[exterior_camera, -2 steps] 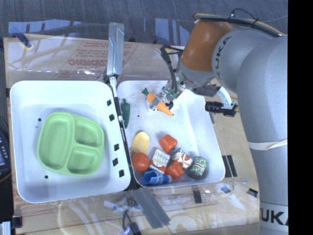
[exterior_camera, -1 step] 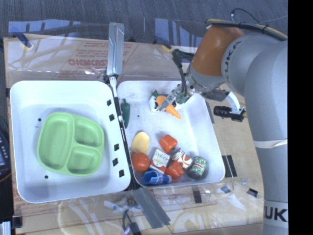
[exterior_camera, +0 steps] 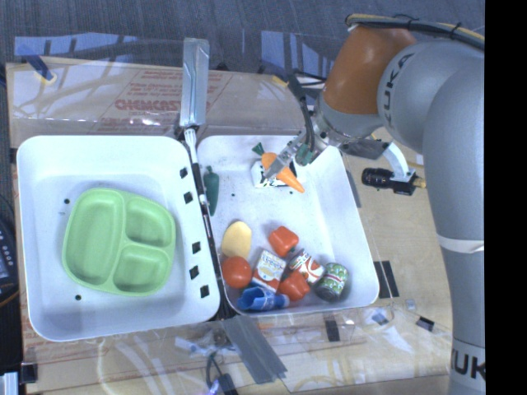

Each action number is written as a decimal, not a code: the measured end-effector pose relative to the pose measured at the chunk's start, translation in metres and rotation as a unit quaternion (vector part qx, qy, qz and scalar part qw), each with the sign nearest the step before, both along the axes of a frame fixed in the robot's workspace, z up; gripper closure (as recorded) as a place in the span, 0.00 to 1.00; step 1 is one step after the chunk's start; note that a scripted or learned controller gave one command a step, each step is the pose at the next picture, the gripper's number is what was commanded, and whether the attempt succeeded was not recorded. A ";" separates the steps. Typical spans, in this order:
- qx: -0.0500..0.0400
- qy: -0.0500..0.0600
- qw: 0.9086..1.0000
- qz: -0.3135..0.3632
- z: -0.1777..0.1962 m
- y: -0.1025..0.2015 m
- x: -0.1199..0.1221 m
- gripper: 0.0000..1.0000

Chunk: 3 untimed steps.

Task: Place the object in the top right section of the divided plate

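Carrot (exterior_camera: 286,176): you will find it lying in the right bin (exterior_camera: 346,189), well to the right of the green divided plate (exterior_camera: 118,239), with its orange body pointing away from the plate and its green top toward the bin's far wall. Your arm (exterior_camera: 428,81) enters from the right side, beyond the right bin as measured from the plate, and bends down and toward the plate, the orange band (exterior_camera: 361,71) sitting above the wrist. The pincer (exterior_camera: 290,160) hangs low at the carrot, on the side away from you; whether its fingers are spread or pressed together cannot be told, nor whether they touch the carrot. The plate rests in the left bin (exterior_camera: 49,163). Nearer you than the carrot, still right of the plate, a yellow piece (exterior_camera: 236,239), a tomato (exterior_camera: 235,271), a small carton (exterior_camera: 269,266) and a blue piece (exterior_camera: 260,300) sit clustered. Both bins stand on the surface (exterior_camera: 403,245).
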State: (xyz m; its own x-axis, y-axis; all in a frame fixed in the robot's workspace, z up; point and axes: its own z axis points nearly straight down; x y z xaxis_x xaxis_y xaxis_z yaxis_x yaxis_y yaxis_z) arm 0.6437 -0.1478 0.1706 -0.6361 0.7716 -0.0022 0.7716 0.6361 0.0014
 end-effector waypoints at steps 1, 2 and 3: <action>0.001 0.002 0.977 0.213 -0.079 0.037 -0.053 1.00; -0.001 -0.001 0.993 0.117 -0.015 -0.024 0.000 1.00; 0.001 0.003 0.968 0.252 -0.075 -0.007 -0.057 1.00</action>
